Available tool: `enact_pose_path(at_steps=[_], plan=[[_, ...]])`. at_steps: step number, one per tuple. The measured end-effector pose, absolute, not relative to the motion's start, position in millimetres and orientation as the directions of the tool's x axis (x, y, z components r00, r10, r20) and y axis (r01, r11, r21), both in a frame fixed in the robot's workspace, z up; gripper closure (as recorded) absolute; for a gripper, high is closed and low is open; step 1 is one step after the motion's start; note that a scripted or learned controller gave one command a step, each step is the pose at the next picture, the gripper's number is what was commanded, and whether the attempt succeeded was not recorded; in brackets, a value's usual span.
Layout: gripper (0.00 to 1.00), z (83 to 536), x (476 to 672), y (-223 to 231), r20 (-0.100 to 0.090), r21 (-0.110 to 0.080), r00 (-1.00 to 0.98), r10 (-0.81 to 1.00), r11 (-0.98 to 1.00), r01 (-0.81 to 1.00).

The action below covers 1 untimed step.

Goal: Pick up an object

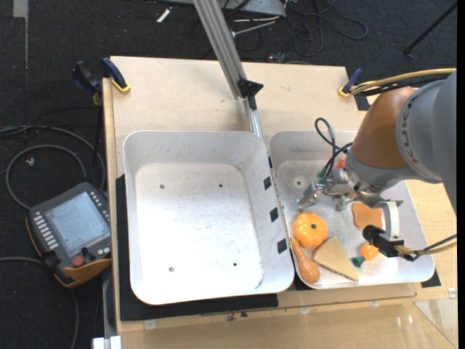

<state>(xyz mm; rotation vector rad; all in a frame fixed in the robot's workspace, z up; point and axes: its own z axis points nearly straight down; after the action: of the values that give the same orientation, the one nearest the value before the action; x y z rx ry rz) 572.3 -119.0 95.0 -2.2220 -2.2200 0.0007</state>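
My pale wooden worktop (189, 86) carries two shallow white plastic bins; the larger-looking left bin (145, 151) sits well to the left of my claw (328, 190), while the right bin (287, 147) lies beneath it. I cannot tell how my claw stands. Just below and left of my claw rests a small round orange pumpkin (310, 230); below that, a tan wedge-shaped piece (336, 257) and a slim orange carrot-like piece (306, 265).
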Motion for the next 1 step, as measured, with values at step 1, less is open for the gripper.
enact_pose_path(at_steps=[1], plan=[[1.00, 105.5, 572.8, -119.0, 0.000, 0.001, 0.001, 1.000, -0.001, 1.000]])
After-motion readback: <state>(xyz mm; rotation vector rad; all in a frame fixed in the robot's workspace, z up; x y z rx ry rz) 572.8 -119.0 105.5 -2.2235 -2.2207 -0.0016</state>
